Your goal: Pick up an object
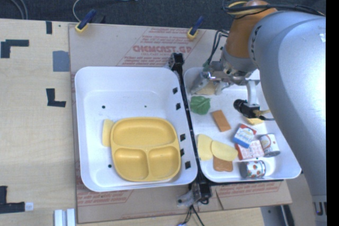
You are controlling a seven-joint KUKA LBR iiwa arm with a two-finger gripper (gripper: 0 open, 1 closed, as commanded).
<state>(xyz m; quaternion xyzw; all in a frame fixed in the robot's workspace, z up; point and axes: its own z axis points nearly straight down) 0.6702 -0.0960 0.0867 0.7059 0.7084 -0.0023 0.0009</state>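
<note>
My gripper (207,83) hangs over the far left corner of the right bin (288,166), just above a green rounded object (200,105). A pale item lies directly under the gripper, mostly hidden by it. Nearer the front of this bin lie a tan block (221,120), two yellow pieces (216,148) over an orange slab (223,165), a blue and white carton (244,136), a red packet (250,151) and two small cans (269,144). Nothing shows between the gripper's fingers.
The left bin (90,92) holds a yellow divided tray (145,147) with a pale yellow piece (107,132) at its left side. A black divider (183,108) runs between the bins. The grey arm (296,71) covers the right bin's right side.
</note>
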